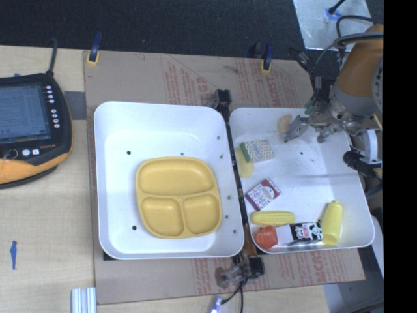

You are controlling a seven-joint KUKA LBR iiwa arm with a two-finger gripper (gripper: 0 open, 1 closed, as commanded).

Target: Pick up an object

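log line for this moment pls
hand open, over right bin far end | holding nothing | yellow tray in left bin

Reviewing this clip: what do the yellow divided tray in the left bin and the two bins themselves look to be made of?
The yellow divided tray looks like moulded plastic with a matte to satin finish: even colour, rounded compartment ridges, soft highlights. The left bin and right bin look like thin formed white plastic, smooth and slightly glossy, with rounded corners and rolled rims; painted metal cannot be ruled out.
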